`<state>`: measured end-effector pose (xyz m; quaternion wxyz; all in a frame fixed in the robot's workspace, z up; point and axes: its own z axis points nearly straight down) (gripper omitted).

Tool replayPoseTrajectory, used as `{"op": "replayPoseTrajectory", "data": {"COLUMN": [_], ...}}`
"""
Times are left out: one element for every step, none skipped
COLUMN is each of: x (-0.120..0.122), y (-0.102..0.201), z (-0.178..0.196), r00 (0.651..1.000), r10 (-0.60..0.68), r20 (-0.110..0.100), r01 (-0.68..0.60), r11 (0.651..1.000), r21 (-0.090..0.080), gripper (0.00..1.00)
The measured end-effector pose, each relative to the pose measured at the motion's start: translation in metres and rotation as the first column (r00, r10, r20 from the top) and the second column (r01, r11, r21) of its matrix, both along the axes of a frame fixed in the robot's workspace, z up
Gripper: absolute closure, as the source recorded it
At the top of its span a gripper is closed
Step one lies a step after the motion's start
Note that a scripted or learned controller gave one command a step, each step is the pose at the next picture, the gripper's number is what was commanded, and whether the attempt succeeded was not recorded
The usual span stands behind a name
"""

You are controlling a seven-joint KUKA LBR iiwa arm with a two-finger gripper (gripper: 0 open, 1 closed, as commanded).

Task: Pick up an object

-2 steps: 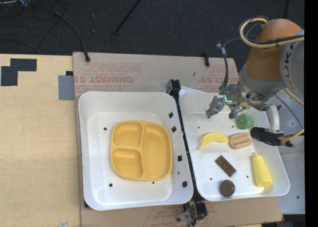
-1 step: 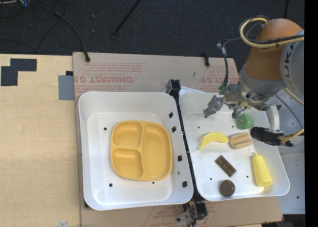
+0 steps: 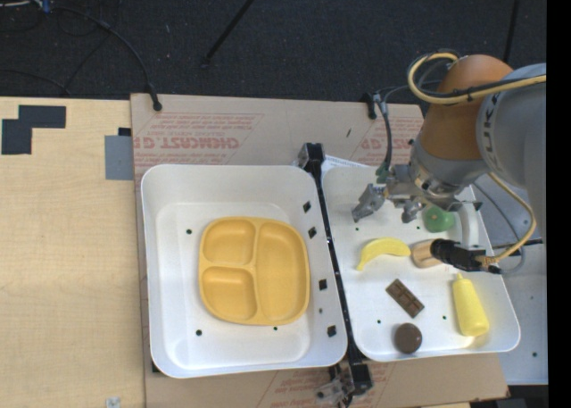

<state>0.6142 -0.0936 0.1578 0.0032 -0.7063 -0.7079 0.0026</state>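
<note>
The gripper [image 3: 388, 204] hangs over the top of the right bin [image 3: 357, 326], fingers spread apart with nothing between them. A banana [image 3: 382, 252] lies just below at 6 o'clock, a green object [image 3: 438, 218] at 3 o'clock. Farther out at 5 o'clock lie a brown bar [image 3: 404, 297], a brown disc [image 3: 408, 337] and a yellow bottle [image 3: 469, 304]; the left bin [image 3: 165, 308] holds a yellow tray [image 3: 254, 270].

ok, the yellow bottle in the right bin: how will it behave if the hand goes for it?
The yellow bottle lies on its side with a rounded body, so a sideways nudge would probably roll it. Its surface looks smooth, so it may slip between the fingers. It sits near the right bin wall, which could crowd the hand.
</note>
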Motion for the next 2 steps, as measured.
{"op": "replayPoseTrajectory", "data": {"x": [-0.004, -0.0047], "y": [-0.0021, -0.0017], "z": [-0.0644, -0.0712], "r00": [1.0, 1.0], "r10": [-0.002, -0.004], "r20": [-0.001, 0.003], "r01": [0.002, 0.004], "r11": [1.0, 1.0], "r21": [0.0, 0.0], "gripper": [0.0, 0.0]}}
